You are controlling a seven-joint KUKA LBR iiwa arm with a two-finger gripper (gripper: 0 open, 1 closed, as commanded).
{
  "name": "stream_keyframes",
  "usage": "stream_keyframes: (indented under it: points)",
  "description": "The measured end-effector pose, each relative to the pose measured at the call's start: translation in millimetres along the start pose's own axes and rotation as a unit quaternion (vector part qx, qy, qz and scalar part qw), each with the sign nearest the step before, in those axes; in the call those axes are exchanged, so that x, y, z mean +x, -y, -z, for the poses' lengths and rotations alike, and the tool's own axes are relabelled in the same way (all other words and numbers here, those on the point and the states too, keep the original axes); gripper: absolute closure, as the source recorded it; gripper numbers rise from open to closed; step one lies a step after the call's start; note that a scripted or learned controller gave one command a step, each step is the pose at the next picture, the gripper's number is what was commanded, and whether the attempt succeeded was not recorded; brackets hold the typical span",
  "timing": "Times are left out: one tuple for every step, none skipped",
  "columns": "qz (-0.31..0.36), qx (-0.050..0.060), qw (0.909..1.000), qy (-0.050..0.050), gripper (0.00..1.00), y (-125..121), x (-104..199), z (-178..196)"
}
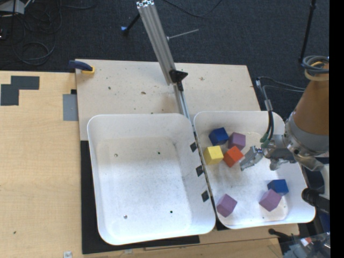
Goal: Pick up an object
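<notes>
The right bin (252, 219) holds several cubes. A blue cube (218, 135), a purple cube (237, 140), a yellow cube (214, 153) and an orange cube (233, 156) cluster near its left wall. Another purple cube (227, 205) lies at the front left. A second blue cube (278, 186) and a third purple cube (270, 200) sit at the front right. My gripper (262, 162) hangs over the middle of this bin, just right of the orange cube. It is open, its fingers (248, 160) spread, with nothing between them.
The left bin (97, 144) stands beside the right one, with black clips along the shared wall (198, 160). A slanted aluminium bar (161, 42) rises behind the bins. The grey and orange arm (314, 112) reaches in from the right.
</notes>
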State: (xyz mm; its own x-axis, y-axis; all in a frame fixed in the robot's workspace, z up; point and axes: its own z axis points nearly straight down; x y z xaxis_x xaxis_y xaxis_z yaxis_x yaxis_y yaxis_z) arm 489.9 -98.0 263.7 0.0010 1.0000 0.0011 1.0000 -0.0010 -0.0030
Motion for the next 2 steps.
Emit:
stream_keyframes:
  points:
    - [-0.001, -0.001, 1.0, 0.0, 0.0, 0, 0, 0]
    - [0.0, 0.004, 1.0, 0.0, 0.0, 2, 0, -64]
